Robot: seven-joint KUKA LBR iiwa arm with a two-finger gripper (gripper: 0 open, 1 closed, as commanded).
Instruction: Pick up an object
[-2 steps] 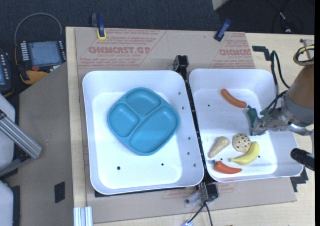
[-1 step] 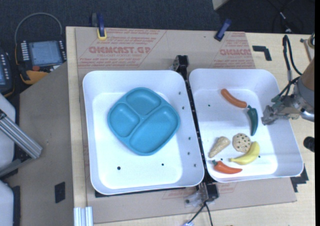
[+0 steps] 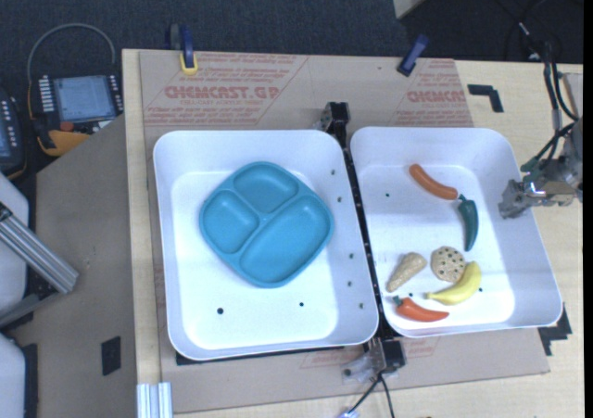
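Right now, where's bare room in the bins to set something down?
Left bin: the strip below the blue plate. Right bin: the patch left of the hot dog. Crowded: its lower end, around the cookie and banana.

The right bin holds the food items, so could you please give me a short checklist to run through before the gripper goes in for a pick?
1. Targets present in the right bin: hot dog, green pepper, cookie, banana, red pepper and a beige piece. Ok.
2. Gripper over the bin's right rim, touching no item. Ok.
3. Gripper opening. Cannot tell.
4. Isolated target: hot dog lies apart from the others. Ok.
5. Lower cluster spacing: banana, cookie, red pepper crowded. Not ok.
6. Blue plate sits in the left bin, out of the way. Ok.
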